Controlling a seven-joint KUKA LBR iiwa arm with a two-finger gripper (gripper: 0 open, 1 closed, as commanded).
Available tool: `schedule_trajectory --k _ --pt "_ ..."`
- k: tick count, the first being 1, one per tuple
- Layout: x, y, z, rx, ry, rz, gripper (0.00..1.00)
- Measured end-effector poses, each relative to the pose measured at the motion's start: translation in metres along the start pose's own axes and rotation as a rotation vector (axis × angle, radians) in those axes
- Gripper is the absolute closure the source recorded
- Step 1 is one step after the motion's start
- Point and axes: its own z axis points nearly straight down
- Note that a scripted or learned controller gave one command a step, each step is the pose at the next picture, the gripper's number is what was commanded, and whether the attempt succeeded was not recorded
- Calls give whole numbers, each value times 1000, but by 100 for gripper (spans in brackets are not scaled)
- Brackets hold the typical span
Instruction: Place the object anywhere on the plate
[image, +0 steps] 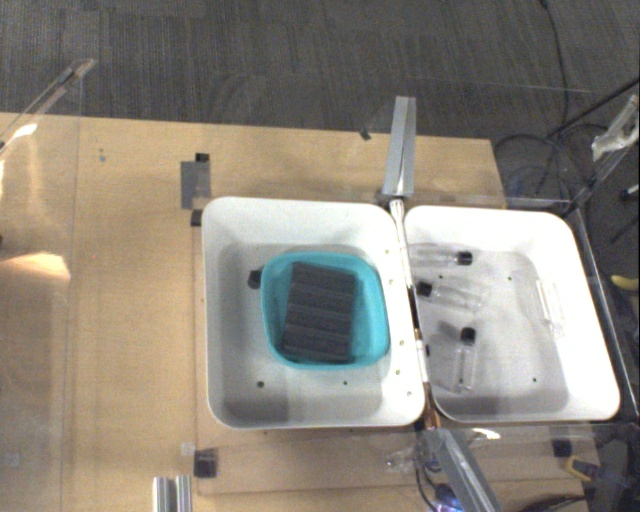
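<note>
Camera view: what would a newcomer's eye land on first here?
The turquoise plate in the left bin stands out most, its bright colour sharp against the white. A dark ribbed block lies flat on it, covering much of its middle. In the right bin, several clear vials with black caps lie scattered, faint against the white floor.
</note>
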Motion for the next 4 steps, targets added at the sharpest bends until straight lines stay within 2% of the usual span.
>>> schedule_trajectory --k 1,2,4 --pt "-30 -45 -1 2 1 42 0" --pt "-66 -103 -1 2 0 177 0" --pt "-69 -101 -1 2 1 428 0"
